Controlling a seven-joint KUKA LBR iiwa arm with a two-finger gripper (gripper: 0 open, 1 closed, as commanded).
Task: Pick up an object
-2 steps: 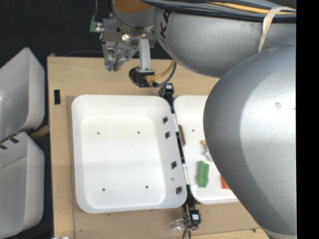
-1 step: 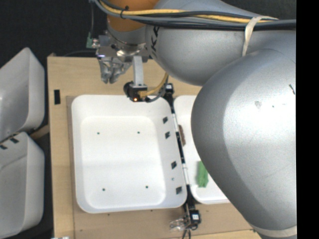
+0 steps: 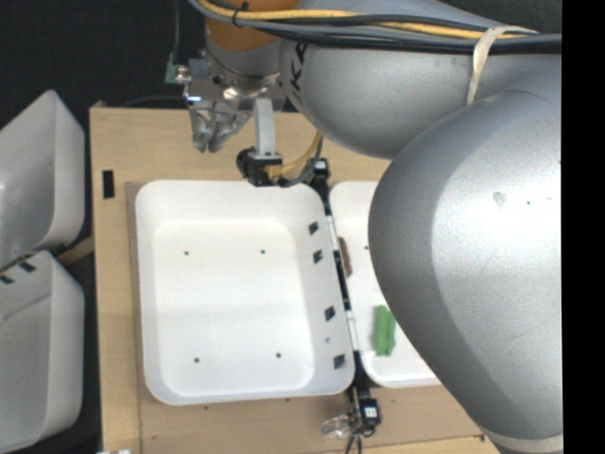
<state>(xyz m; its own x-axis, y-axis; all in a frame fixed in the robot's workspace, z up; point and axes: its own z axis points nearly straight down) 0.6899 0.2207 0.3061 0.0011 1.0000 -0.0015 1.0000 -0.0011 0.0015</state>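
In the camera view the gripper hangs above the far edge of the bench, just beyond the far rim of the left bin; whether it is released or clenched I cannot tell. A green object lies in the right bin, near its left wall, partly hidden by the grey arm.

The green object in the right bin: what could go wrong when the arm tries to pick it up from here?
1. The gripper is above the far edge of the left bin, away from the green object, so a grasp here would likely catch nothing.
2. The arm covers most of the right bin, so other objects may be hidden.
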